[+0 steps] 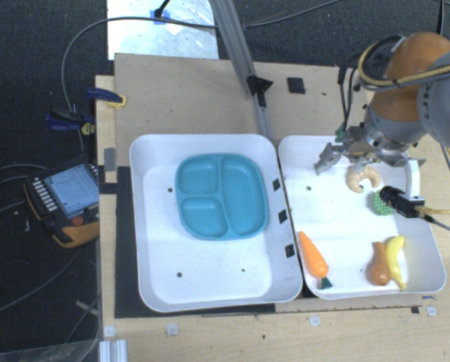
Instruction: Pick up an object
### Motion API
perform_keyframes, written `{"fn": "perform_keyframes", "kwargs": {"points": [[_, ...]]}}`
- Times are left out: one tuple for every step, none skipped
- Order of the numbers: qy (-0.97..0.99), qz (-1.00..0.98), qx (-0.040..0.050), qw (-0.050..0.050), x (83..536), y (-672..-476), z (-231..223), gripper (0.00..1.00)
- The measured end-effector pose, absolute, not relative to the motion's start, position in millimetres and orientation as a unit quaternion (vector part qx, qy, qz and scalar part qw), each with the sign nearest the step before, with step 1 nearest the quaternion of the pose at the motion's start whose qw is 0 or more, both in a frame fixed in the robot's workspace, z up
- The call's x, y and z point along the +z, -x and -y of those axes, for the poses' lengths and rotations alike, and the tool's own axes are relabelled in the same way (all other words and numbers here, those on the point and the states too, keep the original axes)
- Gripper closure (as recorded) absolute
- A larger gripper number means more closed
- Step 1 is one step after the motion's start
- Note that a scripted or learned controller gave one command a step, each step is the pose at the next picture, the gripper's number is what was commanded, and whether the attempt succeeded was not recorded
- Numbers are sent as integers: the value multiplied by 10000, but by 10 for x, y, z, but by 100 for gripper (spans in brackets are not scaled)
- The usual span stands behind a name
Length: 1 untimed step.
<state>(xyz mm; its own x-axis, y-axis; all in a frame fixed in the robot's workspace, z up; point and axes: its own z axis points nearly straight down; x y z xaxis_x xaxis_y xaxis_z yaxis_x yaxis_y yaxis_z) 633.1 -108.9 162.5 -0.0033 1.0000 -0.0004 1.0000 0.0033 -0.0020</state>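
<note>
Nearest in the right bin (436,281) lie a carrot (313,256) and banana (395,260). Farther back, a pale curled piece (362,176) — probably light, rigid plastic, best pinched across its middle — sits just beneath the gripper (344,153), whose opening I cannot tell.
</note>
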Motion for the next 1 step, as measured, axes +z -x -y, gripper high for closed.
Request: {"fn": "perform_keyframes", "kwargs": {"points": [[7067, 7075, 7, 6, 1187, -6270, 1067, 0]]}}
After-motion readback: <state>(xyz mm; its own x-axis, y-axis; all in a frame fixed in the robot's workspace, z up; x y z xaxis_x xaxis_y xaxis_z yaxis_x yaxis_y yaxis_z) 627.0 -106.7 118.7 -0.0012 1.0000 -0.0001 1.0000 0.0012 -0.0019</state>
